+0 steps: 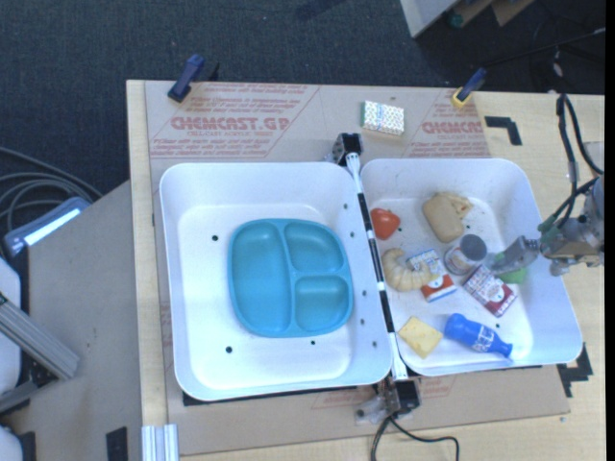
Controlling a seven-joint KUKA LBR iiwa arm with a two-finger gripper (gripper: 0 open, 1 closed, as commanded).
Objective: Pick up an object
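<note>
Blue bottle (478, 335) lies near right bin's (553, 339) front edge, yellow block (420, 336) beside it. Gripper (522, 251) low at right edge, touching green item (514, 274); grip state can't tell. Nothing lifted, pick still to do.

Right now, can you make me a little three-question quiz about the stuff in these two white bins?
1. True or false: the blue divided plate lies in the left bin.
2. Which thing lies nearest the front edge of the right bin? A) orange-red toy B) blue bottle C) tan lump
3. Fill in: the gripper reaches in over the ___ bin.

Key: 1 true; 2 B; 3 right.
</note>
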